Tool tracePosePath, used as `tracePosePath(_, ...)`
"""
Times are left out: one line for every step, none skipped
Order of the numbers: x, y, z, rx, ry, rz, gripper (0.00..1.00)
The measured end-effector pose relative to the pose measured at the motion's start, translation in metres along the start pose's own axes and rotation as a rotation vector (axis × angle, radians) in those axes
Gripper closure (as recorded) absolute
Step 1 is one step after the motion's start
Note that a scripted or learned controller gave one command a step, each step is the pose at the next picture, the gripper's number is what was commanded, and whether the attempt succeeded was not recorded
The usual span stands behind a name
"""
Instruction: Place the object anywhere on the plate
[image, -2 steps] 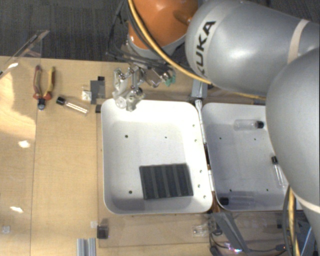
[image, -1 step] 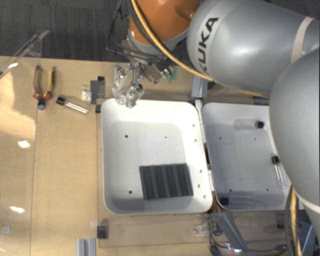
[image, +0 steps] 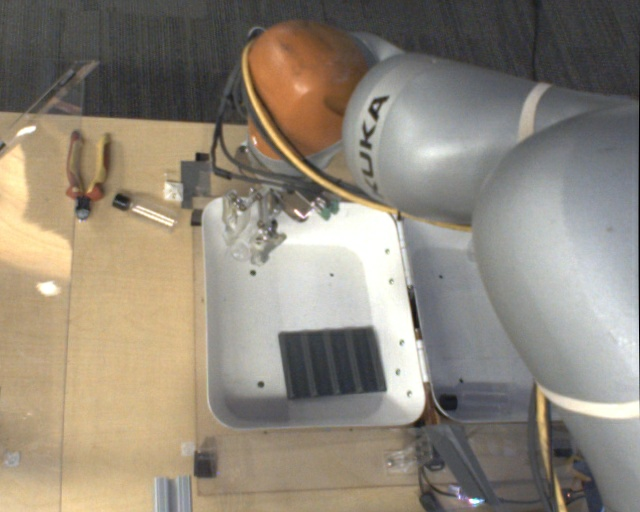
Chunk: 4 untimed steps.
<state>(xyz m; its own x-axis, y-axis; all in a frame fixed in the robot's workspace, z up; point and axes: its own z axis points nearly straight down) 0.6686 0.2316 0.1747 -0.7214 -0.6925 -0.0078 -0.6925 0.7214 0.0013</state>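
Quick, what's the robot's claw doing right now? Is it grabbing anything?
Gripper: at the far left corner of the left bin. Whether it is open, shut or holding anything cannot be told from this view.

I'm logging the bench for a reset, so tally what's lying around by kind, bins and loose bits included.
White bins: 2 (left bin, right bin)
Dark ribbed plate: 1
Red-handled pliers: 1
Small black-capped tube: 1
Total: 5
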Motion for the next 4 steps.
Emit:
tracePosePath(0.001, -0.001, 0.025, 0.001, -0.001, -0.292, 1.0)
tracePosePath(0.011, -0.013, 0.085, 0.002, -0.004, -0.646, 1.0)
tracePosePath(0.0, -0.002, -0.032, 0.004, -0.004, -0.686, 1.0)
tracePosePath(0.004, -0.006, -0.145, 0.004, -0.003, -1.011, 1.0)
